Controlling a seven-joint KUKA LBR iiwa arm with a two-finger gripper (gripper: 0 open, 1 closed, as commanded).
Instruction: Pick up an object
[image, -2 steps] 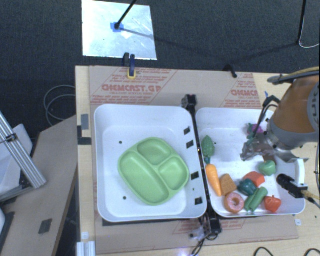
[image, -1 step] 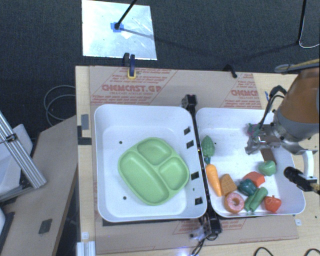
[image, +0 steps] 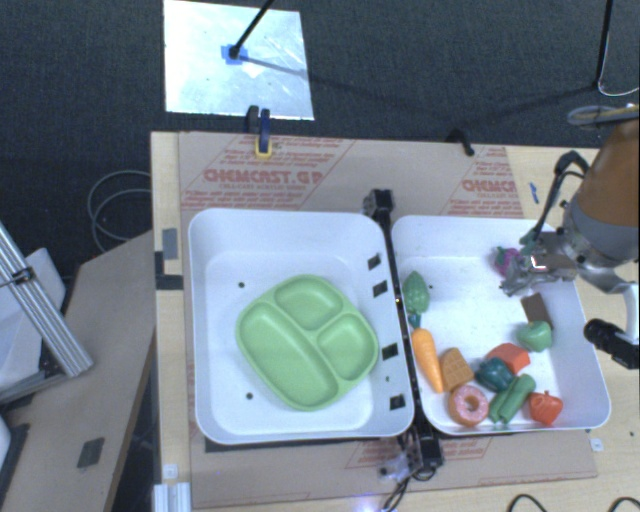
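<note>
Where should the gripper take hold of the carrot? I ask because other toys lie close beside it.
Grip the carrot across its narrow width near the upper, thicker end, coming straight down. It lies flat along the bin's left wall; lower down, the bread piece and donut probably leave less finger room.

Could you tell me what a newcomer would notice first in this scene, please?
The green divided plate lies alone in the left bin. Colourful toy food, including a carrot and a donut, crowds the right bin toward its near edge. The end effector hovers over that bin's far right side.
</note>
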